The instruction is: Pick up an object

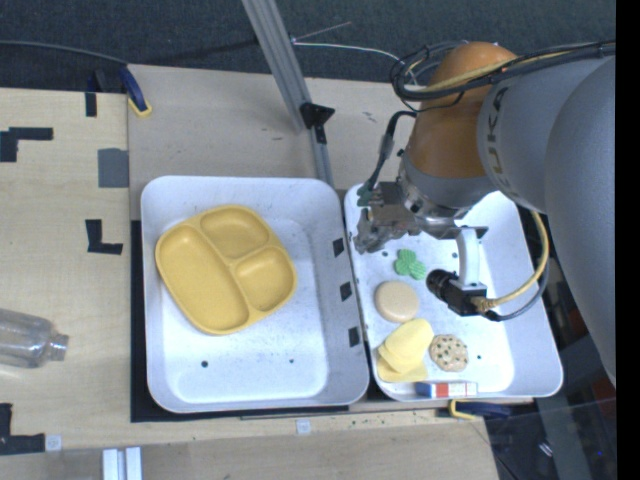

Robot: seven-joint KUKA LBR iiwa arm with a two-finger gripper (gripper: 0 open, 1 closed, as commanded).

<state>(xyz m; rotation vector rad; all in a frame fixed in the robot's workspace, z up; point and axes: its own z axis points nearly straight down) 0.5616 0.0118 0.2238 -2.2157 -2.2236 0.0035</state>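
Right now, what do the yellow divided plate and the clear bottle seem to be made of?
The yellow divided plate looks like moulded plastic with a matte, even colour and soft rounded rims. The clear bottle lying outside the bins seems thin transparent plastic, since the bench shows through it; glass is possible.

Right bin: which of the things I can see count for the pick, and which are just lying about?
For the pick, all in the right bin:
- green piece, nearest the claw
- round beige piece
- yellow piece
- cookie

Lying about:
- yellow divided plate in the left bin
- clear bottle on the bench, left of the bins
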